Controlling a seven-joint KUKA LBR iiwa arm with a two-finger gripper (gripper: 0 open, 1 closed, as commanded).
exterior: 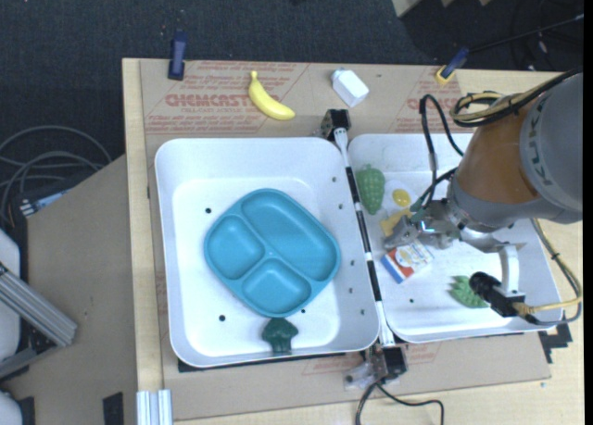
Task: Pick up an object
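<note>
Two shallow white plastic bins are seen side by side: the left bin and the right bin. The grey arm with its orange band is reached over the right bin. A blue three-compartment plastic tray lies in the left bin, a dark green toy at its near edge. The gripper is lowered just above a white card with red and blue markings. Whether it is open or closed cannot be told. A green ribbed toy, a small yellow piece and a green leafy toy lie nearby. A yellow banana rests on the bench.
</note>
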